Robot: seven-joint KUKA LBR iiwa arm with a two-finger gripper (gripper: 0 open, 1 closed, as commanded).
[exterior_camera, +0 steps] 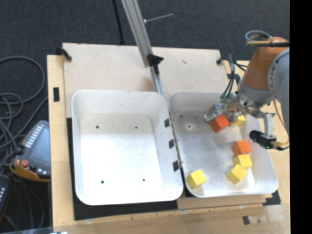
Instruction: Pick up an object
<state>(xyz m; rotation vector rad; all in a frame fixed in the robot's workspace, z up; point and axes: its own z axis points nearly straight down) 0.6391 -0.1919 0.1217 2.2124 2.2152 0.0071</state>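
Orange block [220, 123] sitting in the upper part of the right bin [195, 130], touching or just under the hand [222, 115], tilted a little. Hanging over that block on the grey arm [273, 82] reaching in from the right, with the orange band [261, 69] showing above the wrist. Hard to tell whether the hand is open or closed, or whether anything is being gripped, since the fingers are blurring into the block and the metal parts around them. Lying just beside it, to the right and partly hidden under the wrist, a small yellow block [238, 120]. Resting lower in the same bin, a second orange block [241, 147] touching a yellow block [244, 160] below it, and that one touching another yellow block [236, 173] near the lower rim. Sitting well apart near the bin's lower left corner, one more yellow block [196, 178]. Standing side by side with it on the desk [107, 67], the left bin [83, 106], with a slanted metal rail [139, 28] rising behind both.
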